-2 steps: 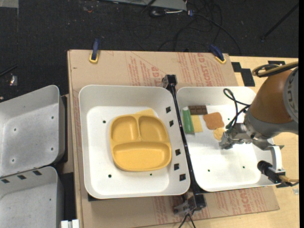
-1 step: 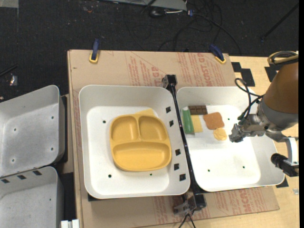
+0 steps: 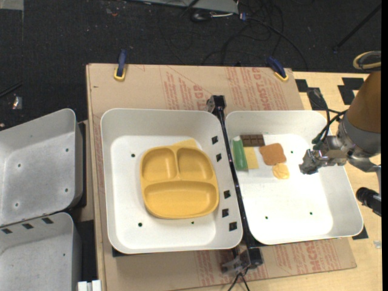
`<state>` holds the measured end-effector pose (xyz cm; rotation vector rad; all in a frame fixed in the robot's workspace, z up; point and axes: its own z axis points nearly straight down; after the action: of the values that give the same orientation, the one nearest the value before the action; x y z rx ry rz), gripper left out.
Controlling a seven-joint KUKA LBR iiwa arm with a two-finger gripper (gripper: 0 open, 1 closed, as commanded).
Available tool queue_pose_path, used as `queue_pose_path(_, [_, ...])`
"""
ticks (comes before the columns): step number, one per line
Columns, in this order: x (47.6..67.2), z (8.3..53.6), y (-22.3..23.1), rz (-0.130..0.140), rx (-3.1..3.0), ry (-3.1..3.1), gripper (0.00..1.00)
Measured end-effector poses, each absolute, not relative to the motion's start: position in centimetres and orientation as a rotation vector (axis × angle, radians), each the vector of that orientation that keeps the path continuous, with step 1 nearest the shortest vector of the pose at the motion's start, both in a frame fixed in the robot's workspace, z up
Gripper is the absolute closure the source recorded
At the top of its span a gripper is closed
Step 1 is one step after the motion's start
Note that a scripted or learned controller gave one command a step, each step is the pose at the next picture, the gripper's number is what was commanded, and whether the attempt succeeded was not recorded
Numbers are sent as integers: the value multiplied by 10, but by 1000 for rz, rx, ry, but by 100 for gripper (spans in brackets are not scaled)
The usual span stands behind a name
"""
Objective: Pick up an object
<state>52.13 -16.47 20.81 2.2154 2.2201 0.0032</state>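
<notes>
In the right bin (image 3: 315, 217) several small items lie near the divider: a green block (image 3: 239, 156), a pale yellow piece (image 3: 251, 159), a dark brown bar (image 3: 252, 140), an orange-brown piece (image 3: 273, 154) and a small yellow round piece (image 3: 280, 171). My gripper (image 3: 309, 162) hangs at the bin's right side, just right of the yellow round piece and apart from it. Nothing shows between its fingers. A yellow divided plate (image 3: 179, 182) lies in the left bin (image 3: 121, 223).
The two white bins sit on a cardboard-covered bench (image 3: 163, 83) held by blue and yellow clamps (image 3: 120, 65). White panels (image 3: 36, 162) lie off the bench at the left. The arm's orange band (image 3: 370, 105) stands over the right bin's right rim.
</notes>
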Motion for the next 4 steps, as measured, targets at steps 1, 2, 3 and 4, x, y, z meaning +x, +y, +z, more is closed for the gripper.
queue_pose_path(1, [543,220,-119,4,2212,2229,100])
queue_pose_path(2, [562,212,-63,3,2213,2230,100])
queue_pose_path(3, [572,214,-6,4,2212,2232,100])
queue_pose_path(4, [593,208,43,3,2212,2230,100])
